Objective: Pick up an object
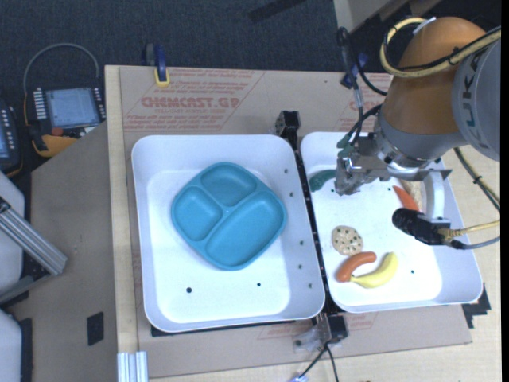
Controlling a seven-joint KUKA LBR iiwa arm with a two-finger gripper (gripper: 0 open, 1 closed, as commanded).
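The right bin (pixel 445 289) holds a round speckled cookie (pixel 347 239), a red-orange sausage (pixel 354 266) and a yellow banana (pixel 378 271) lying close together near its front. An orange carrot-like piece (pixel 406 198) lies further back, partly hidden by the arm. A dark green object (pixel 321 180) lies at the bin's back left, next to the divider. My gripper (pixel 351 178) hangs over the back left part of the right bin, just right of the green object and behind the cookie. I see nothing clearly held in it.
The left bin (pixel 159 277) holds a blue divided plate (pixel 229 214) in its middle. The arm's grey and orange body (pixel 433 86) covers the right bin's back. A black fitting with a yellow cable (pixel 420 226) hangs over the bin's right side.
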